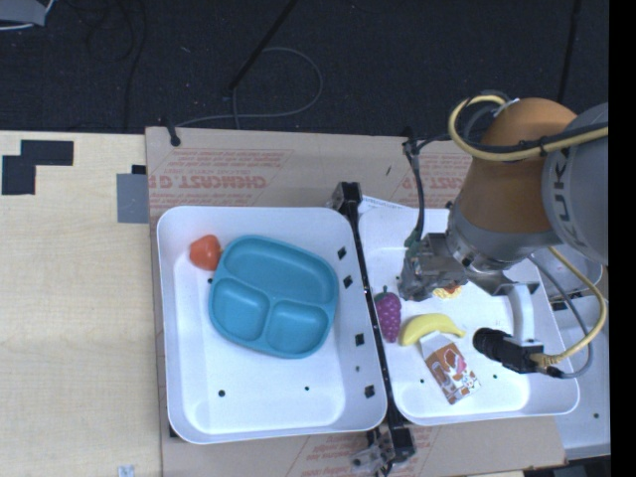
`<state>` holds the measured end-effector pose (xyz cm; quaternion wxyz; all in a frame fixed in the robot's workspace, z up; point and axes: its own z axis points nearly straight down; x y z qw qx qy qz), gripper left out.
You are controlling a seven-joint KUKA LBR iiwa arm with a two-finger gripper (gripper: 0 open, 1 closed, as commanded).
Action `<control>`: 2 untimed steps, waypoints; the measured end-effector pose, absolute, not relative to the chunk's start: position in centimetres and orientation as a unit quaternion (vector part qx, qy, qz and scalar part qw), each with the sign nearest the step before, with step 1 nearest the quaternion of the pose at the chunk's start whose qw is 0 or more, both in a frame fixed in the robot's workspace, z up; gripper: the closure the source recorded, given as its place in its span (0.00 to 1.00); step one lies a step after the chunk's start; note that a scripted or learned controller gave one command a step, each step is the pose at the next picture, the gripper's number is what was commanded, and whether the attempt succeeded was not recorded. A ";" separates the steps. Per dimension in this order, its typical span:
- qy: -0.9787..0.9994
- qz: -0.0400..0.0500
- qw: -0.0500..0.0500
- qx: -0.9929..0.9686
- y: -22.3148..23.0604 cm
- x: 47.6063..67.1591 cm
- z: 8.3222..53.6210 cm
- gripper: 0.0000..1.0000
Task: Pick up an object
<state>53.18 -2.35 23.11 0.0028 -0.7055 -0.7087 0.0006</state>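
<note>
Arm (517,182) bent low over right bin (497,405), claw (422,278) grip state unclear.

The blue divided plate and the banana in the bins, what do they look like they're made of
Blue divided plate: seemingly molded plastic, with even color, rounded compartment ridges and a soft sheen. Banana: likely a plastic toy, uniformly bright yellow and smooth with no browning, though real fruit can't be ruled out from this view.
</note>
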 end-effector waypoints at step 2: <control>-0.709 0.001 0.002 -0.705 8.1 50.8 23.6 1.00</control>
